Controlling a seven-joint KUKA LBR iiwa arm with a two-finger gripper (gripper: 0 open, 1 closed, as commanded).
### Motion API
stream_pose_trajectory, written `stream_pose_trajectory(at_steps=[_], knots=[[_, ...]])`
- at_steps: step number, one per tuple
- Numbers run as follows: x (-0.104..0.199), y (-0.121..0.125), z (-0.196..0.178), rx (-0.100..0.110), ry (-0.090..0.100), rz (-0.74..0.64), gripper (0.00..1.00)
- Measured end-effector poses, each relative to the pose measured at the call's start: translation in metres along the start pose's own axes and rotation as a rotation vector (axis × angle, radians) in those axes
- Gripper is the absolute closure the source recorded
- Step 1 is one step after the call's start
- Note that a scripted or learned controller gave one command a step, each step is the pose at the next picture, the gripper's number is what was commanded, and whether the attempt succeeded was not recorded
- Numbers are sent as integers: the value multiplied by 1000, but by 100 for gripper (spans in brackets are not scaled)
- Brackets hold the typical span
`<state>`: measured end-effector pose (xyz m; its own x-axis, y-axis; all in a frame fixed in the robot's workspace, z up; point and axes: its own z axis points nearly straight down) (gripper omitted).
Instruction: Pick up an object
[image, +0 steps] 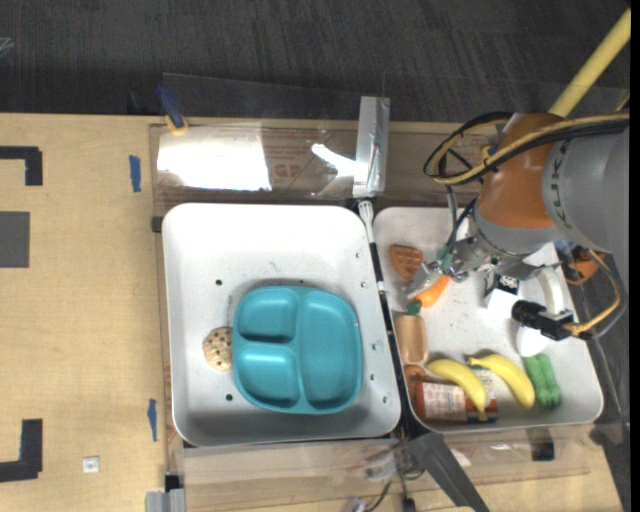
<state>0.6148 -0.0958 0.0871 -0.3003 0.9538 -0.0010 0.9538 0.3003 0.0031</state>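
Note:
My gripper hangs low over the upper part of the right bin. An orange carrot lies just left of and below the gripper tip, close to it or touching it; contact is unclear. A brown waffle-like piece rests to the left near the bin's wall. Lower down are a tan bread roll, two yellow bananas, a green piece and a red can on its side.
The left bin holds a teal divided plate and a speckled cookie at the plate's left. A metal divider stands behind the bins. Bare white floor shows in the middle of the right bin.

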Motion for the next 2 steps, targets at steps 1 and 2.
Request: stream_pose_trajectory(at_steps=[1,2], knots=[[-1,2,-13,-8,-4,1,100],[69,40,-99,-1,1,219,100]])
